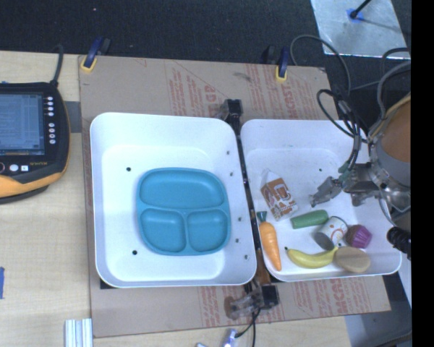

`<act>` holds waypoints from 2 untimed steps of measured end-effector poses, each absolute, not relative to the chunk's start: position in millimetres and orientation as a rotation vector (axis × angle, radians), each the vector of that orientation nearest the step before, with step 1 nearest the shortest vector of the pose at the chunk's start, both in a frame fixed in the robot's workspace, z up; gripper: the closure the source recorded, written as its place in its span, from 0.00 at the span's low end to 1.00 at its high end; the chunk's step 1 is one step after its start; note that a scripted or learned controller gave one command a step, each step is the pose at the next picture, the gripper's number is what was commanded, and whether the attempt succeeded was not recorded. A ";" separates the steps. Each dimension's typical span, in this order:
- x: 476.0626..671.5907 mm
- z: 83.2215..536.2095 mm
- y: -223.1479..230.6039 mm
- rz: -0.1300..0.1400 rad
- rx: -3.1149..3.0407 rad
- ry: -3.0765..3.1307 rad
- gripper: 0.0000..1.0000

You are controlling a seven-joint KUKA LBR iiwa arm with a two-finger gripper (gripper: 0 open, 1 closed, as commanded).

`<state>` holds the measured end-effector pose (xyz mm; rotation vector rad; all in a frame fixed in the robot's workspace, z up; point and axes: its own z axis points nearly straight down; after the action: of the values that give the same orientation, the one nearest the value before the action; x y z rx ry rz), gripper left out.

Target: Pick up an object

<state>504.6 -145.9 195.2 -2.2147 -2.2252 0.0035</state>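
My gripper (334, 186) hangs over the right part of the right bin (289, 137), with the grey arm and its orange band coming in from the right edge. Just below it lies a green cylinder (309, 219). To the gripper's left sits a brown and white packet (278, 197). Along the bin's front lie an orange carrot (270, 244), a yellow banana (311, 257), a tan potato (353, 260) and a purple piece (358, 235). A small white and red round item (334, 229) lies between them. I see nothing held in the gripper.
The left bin (108, 194) holds a blue divided plate (182, 210). A handheld control pendant (18, 139) lies on the bench at the far left. Black cables (340, 107) loop behind the right bin. Clamps (92, 55) pin the cardboard sheet at the back.
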 end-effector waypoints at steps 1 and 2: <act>484.8 113.2 -149.6 -0.008 -2.225 -2.241 0.00; 536.1 157.4 -207.5 0.003 -2.218 -2.224 0.00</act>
<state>536.1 -207.5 157.4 -2.2185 -2.2241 0.0030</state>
